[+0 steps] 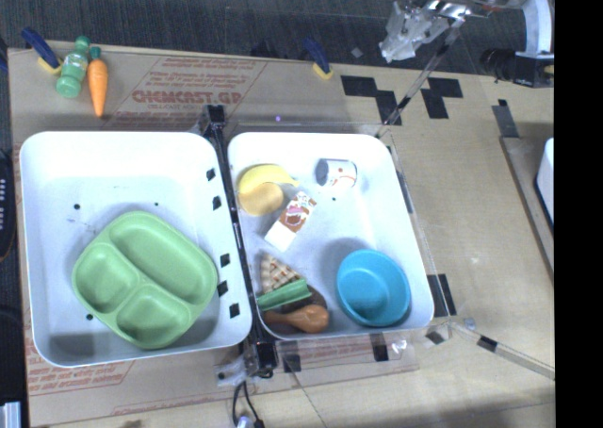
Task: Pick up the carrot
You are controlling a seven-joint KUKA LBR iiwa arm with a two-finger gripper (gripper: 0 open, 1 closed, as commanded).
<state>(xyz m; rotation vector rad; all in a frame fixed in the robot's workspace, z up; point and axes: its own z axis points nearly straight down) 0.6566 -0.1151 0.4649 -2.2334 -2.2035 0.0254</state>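
Note:
The carrot (97, 85) is orange with a green leafy top and lies on the cardboard behind the left bin, at the far left, outside both bins. My gripper (412, 32) hangs high at the back right, above the bench beyond the right bin's far corner. It is far from the carrot, and nothing shows in it.
The left bin (47, 172) holds a green divided plate (144, 277). The right bin (377, 200) holds a yellow fruit (261, 188), a small can (336, 172), a little carton (295, 216), a waffle (278, 273), a brown drumstick (301, 318) and a blue bowl (374, 288).

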